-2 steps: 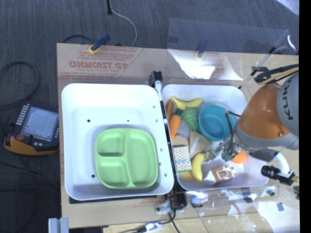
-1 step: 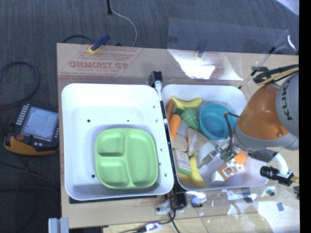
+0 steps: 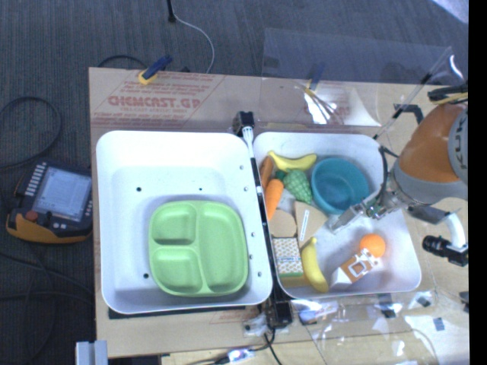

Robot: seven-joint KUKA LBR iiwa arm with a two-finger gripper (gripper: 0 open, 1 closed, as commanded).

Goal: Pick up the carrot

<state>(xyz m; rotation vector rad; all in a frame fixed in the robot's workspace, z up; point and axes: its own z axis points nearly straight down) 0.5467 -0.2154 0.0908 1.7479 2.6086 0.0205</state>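
We see the carrot (image 3: 273,196) lying untouched along the left wall of the right bin (image 3: 396,280), mid-frame, while the tool (image 3: 356,214) hovers right of it beside the blue bowl (image 3: 339,185), its jaws' spacing unclear. Approach stage, we judge; next it must shift left.

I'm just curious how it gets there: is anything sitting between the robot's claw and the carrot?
Yes. The gripper is in the right bin, and the blue bowl and green corn-like toy lie between it and the carrot at the bin's left wall.
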